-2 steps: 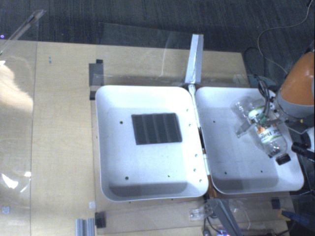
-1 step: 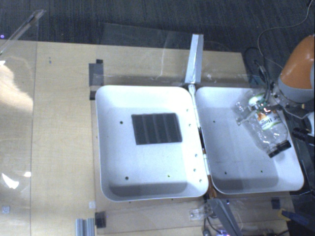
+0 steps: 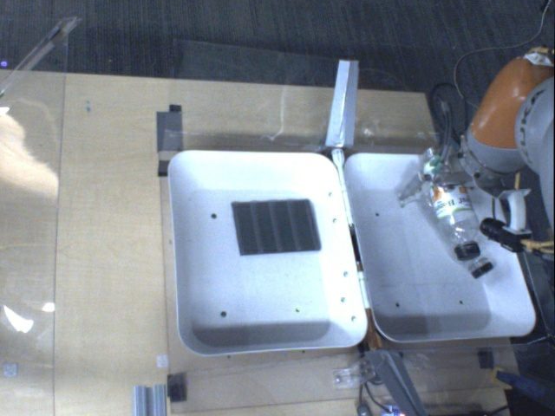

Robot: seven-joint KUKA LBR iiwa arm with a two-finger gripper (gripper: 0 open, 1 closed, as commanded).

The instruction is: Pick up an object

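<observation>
A pale wooden table [image 3: 95,258] carries two shallow white bins. The grey arm [image 3: 520,120] reaches over the right bin's [image 3: 416,293] far right corner, gripper [image 3: 473,260] holding a clear plastic bottle [image 3: 451,208]; a dark ribbed mat [image 3: 276,226] lies in the left bin [image 3: 199,319].

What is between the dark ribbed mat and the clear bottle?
In the camera view, bare white bin floor and the two bins' touching rims lie between the mat and the bottle.

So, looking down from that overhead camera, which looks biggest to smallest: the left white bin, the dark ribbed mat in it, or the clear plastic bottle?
1. Shallow white left bin.
2. Dark ribbed rectangular mat, lying flat inside that bin.
3. Clear plastic bottle, lying in the right bin by the gripper, plainly the smallest.
</observation>
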